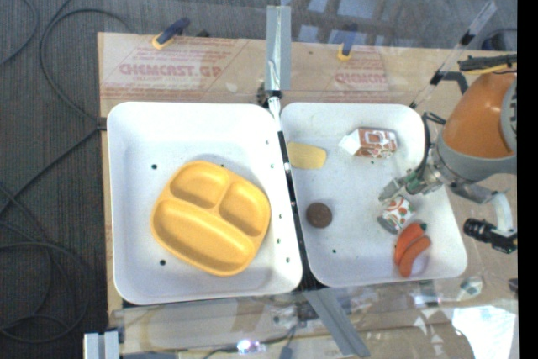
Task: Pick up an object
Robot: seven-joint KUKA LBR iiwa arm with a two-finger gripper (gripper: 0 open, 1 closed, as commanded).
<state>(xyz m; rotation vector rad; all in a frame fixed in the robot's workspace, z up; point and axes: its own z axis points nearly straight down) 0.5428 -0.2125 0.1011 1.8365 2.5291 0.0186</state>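
The right bin [336, 261] holds several small objects. A pale yellow flat piece [307, 155] lies by its left wall, and a brown round disc [319, 215] sits below it. A white and red-brown carton [370, 141] rests near the back. A small white crumpled item with red marks [395, 213] lies at the right, with an orange-red carrot-like toy [412, 248] just in front of it. My gripper [408, 185] hangs low over the right side of this bin, directly above the crumpled item and close to touching it.
The left bin [126, 181] bears a large yellow divided plate [210, 217]. A metal divider post [277, 55] stands behind the seam between the bins. The arm's orange band [479, 126] looms over the right bin's far right edge.
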